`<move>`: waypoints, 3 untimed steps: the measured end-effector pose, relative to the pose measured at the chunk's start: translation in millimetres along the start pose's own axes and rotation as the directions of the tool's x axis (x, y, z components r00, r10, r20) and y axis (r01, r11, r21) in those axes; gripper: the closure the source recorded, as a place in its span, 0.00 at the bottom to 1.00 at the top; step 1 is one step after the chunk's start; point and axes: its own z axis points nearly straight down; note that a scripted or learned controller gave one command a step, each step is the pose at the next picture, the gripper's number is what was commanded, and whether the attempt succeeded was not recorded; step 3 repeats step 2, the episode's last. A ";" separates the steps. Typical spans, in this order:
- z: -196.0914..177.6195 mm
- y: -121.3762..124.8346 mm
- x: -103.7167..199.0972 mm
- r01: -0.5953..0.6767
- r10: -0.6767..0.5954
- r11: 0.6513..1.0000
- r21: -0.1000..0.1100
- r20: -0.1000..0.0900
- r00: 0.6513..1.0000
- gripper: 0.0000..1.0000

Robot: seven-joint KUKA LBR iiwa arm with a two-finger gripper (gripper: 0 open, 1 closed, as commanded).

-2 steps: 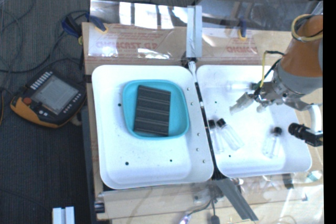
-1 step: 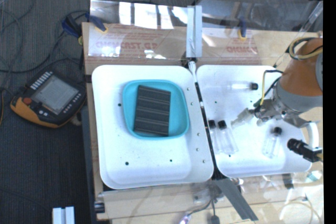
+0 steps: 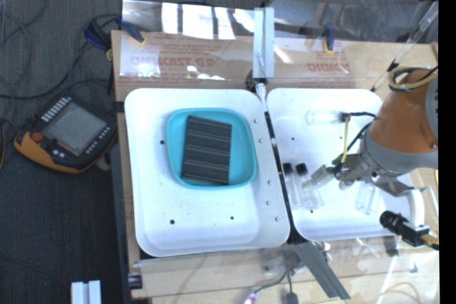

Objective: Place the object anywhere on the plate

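A dark grey ribbed rectangular block point(image 3: 206, 149) lies flat on the teal plate point(image 3: 246, 153), which sits in the left bin point(image 3: 146, 224). The block covers the plate's middle, and teal rim shows all round it. My gripper point(image 3: 294, 169) is in the right bin point(image 3: 335, 224), just right of the ridge between the two bins. Its two black-tipped fingers point(image 3: 287, 168) point left and stand apart with nothing between them. The gripper is well clear of the block and the plate.
The grey and orange arm point(image 3: 399, 135) reaches in from the right over the right bin, with a yellow cable point(image 3: 347, 139) along it. A clear panel point(image 3: 235, 46) stands behind the bins. A handheld control pendant point(image 3: 68, 133) lies on the floor at left.
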 end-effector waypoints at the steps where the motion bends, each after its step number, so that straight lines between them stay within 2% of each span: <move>1: 53.4 -2.8 -68.3 0.392 -0.392 0.920 -0.009 0.007 0.920 0.00; 2: -64.7 -4.9 -66.9 0.538 -0.538 0.843 -0.005 0.003 0.843 0.00; 3: -64.7 -4.9 -66.9 0.538 -0.538 0.843 -0.005 0.003 0.843 0.00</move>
